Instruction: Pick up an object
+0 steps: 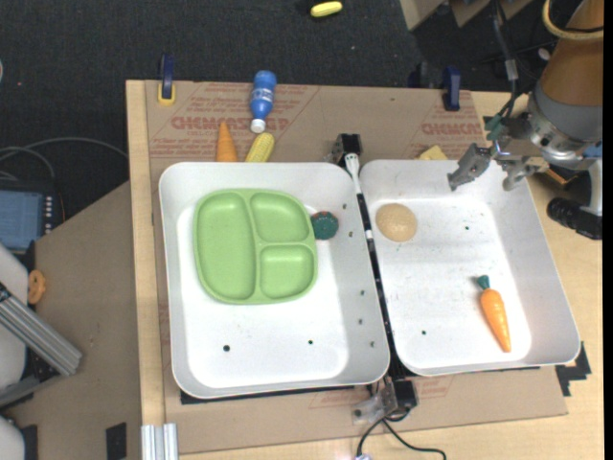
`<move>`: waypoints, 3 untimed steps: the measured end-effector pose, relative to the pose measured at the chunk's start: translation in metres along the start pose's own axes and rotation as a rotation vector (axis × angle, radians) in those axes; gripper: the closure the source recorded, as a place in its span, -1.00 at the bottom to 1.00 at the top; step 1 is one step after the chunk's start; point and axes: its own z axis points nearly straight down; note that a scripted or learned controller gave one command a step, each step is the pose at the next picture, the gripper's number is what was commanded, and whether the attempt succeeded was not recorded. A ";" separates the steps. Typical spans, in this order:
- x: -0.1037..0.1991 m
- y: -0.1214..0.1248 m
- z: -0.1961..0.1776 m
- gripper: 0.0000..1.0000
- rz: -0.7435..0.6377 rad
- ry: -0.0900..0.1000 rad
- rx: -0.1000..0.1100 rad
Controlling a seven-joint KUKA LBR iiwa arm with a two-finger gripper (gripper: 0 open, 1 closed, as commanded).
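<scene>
An orange carrot (494, 316) with a green top lies in the right bin (450, 343), toward its lower right. A tan round bun (396, 222) rests in the same bin's upper left. A small teal ball (326, 225) sits in the left bin (259, 353) beside the green divided plate (256, 245). My gripper (490, 169) hangs over the right bin's upper right edge, above and right of the bun, its two grey fingers spread apart with nothing between them.
Behind the left bin on the brown board lie a small blue-capped bottle (261, 100), an orange carrot-like piece (225, 144) and a yellow piece (260, 147). A black clamp (348, 149) sits between the bins' far corners. A yellow block (433, 153) lies behind the right bin.
</scene>
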 end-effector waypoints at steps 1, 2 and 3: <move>-0.022 -0.055 0.148 -1.00 0.004 0.004 0.016; -0.066 -0.095 0.144 -1.00 0.004 0.002 0.005; -0.026 -0.128 0.146 -1.00 0.000 0.004 0.006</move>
